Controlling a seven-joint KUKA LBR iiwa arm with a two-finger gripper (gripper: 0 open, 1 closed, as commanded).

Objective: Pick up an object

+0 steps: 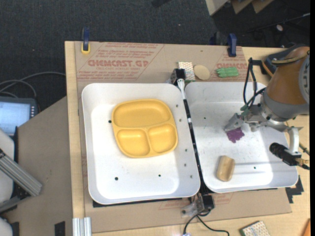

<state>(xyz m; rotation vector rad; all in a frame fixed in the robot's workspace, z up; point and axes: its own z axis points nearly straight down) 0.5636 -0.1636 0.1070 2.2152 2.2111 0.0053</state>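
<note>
In the right bin (206,102), the end effector (236,126) sits low over a small purple object (236,134), which lies directly beneath its tip and seems to touch it. Whether the end effector is open, closed or gripping the purple piece cannot be told from this angle. A tan cylindrical block (225,168) lies nearer the front of the same bin, apart from the end effector. The left bin (98,146) holds a yellow divided tray (144,128).
</note>
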